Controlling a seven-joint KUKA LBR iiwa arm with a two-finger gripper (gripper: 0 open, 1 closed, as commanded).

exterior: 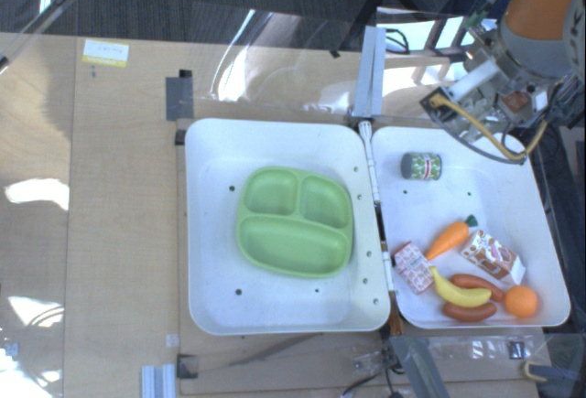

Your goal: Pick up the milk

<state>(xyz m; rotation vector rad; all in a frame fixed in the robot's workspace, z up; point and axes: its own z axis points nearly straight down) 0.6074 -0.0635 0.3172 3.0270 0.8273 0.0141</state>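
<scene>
Two small cartons lie in the right bin (pixel 540 204). One is white with red print (pixel 412 266), at the bin's front left corner. The other is white with orange-brown print (pixel 492 257), on its side towards the front right. I cannot tell which of them is the milk. My gripper (pixel 509 105) hangs over the bin's back right corner, well above and behind both cartons, and there is nothing in it that I can see.
The right bin also holds a green-labelled can (pixel 421 166) at the back, a carrot (pixel 447 239), a banana (pixel 462 291), two sausages (pixel 469 311) and an orange (pixel 520 301). A green divided plate (pixel 296 222) lies in the left bin (pixel 206 204).
</scene>
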